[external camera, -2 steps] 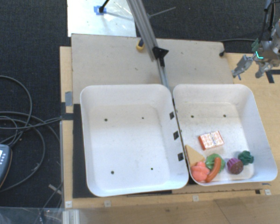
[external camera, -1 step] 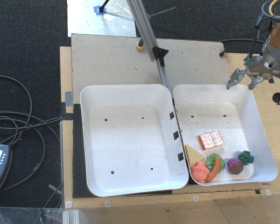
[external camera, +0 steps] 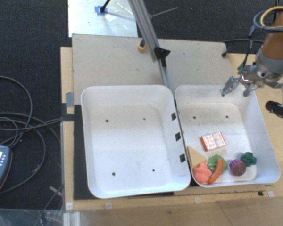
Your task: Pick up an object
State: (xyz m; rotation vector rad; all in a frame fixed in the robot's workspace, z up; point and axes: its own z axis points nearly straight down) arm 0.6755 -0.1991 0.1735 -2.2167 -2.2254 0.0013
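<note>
Several toys (external camera: 220,163) huddle at five o'clock in the right bin (external camera: 262,121) while my spread, empty fingers (external camera: 228,87) hover at one o'clock, so I might pinch two or slip.

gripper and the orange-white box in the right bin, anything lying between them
Nothing. In the camera view, only bare white bin floor lies between the gripper at the far rim and the box.

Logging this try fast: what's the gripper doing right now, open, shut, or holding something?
Gripper: open, jaws spread with nothing between them, above the far right corner of the right bin.
</note>
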